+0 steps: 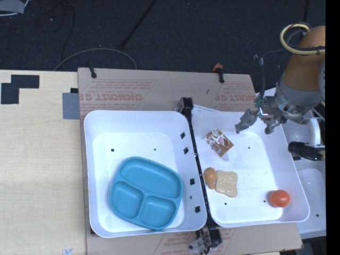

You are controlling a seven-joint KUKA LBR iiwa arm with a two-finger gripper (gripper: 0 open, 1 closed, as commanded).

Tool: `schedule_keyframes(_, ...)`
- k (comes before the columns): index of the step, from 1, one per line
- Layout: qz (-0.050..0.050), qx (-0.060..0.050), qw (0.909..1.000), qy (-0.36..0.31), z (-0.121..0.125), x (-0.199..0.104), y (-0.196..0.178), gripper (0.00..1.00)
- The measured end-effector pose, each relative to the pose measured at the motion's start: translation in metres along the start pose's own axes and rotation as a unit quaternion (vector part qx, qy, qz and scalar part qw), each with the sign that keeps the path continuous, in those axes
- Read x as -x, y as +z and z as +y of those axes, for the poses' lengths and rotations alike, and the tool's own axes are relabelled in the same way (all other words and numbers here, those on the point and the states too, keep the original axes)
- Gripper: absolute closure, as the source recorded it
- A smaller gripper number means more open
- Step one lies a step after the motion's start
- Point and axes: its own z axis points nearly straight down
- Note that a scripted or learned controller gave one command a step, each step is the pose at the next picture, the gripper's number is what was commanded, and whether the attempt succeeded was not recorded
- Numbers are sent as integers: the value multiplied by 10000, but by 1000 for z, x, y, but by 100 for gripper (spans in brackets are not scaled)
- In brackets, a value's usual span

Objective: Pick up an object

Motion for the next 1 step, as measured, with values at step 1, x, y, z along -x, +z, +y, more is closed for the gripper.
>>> schedule_keyframes(1,-9,65,10000,-9,3,0,-8,0)
